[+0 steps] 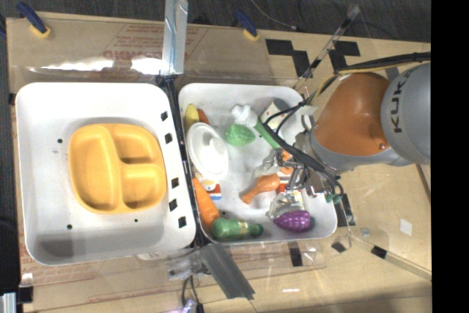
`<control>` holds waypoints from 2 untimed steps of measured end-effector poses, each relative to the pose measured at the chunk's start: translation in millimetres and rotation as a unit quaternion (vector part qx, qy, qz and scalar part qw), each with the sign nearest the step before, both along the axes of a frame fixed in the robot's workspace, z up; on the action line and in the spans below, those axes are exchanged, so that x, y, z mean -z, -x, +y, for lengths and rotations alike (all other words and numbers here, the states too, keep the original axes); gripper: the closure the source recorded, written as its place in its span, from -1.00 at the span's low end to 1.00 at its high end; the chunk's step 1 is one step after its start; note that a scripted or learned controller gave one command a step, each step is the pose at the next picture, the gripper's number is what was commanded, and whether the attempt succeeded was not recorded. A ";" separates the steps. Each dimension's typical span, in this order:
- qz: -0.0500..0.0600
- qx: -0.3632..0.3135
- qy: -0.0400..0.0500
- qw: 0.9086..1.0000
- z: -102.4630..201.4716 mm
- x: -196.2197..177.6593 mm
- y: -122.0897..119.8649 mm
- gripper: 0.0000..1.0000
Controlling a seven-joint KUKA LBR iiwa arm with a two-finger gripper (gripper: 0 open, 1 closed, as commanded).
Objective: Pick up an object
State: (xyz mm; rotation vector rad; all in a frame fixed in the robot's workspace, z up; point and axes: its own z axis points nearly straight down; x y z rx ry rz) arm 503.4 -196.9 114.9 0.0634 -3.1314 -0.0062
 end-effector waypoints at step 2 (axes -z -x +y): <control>-0.008 0.019 0.003 1.000 11.1 11.0 2.1 1.00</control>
